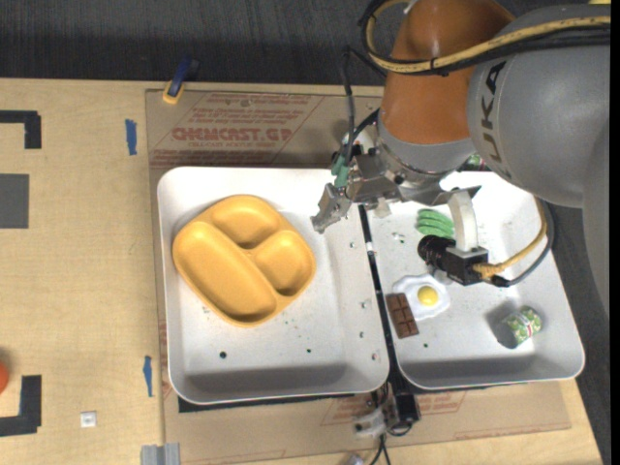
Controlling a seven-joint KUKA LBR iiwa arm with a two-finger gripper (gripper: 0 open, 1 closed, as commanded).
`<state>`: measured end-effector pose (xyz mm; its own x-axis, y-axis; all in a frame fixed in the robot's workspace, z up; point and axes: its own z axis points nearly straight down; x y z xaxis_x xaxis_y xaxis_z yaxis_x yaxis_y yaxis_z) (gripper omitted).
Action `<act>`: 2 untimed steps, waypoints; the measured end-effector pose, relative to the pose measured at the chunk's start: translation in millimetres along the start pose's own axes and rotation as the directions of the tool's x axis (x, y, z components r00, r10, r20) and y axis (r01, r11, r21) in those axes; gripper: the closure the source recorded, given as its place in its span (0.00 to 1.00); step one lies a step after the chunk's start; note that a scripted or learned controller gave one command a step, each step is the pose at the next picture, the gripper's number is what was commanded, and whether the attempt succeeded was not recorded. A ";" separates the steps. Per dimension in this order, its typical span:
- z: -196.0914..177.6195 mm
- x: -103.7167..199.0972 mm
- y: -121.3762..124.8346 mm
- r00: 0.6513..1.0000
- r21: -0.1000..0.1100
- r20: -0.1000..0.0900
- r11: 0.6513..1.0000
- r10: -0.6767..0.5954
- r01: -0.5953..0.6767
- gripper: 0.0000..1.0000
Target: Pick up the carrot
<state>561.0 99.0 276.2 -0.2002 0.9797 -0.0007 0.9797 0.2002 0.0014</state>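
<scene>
Claw [334, 204] hangs over the seam between the two white bins, its state impossible to tell and nothing visibly between its tips. Left bin [194, 356] holds a yellow three-part dish [242, 257]; right bin [552, 356] holds a fried egg [428, 296], chocolate bar [402, 315] and green can [521, 325]. No carrot can be made out.

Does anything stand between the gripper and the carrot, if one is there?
Cannot tell: the carrot's place is unclear. The gripper hangs over the bins' shared edge; the arm hides the right bin's back part.
</scene>
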 end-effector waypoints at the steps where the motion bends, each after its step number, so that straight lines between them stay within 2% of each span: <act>1: 150.9 13.8 15.9 0.995 0.002 -0.001 0.995 0.103 -0.103 0.00; 2: 186.0 -1.7 46.5 0.936 -0.009 -0.008 0.936 -0.352 0.352 0.00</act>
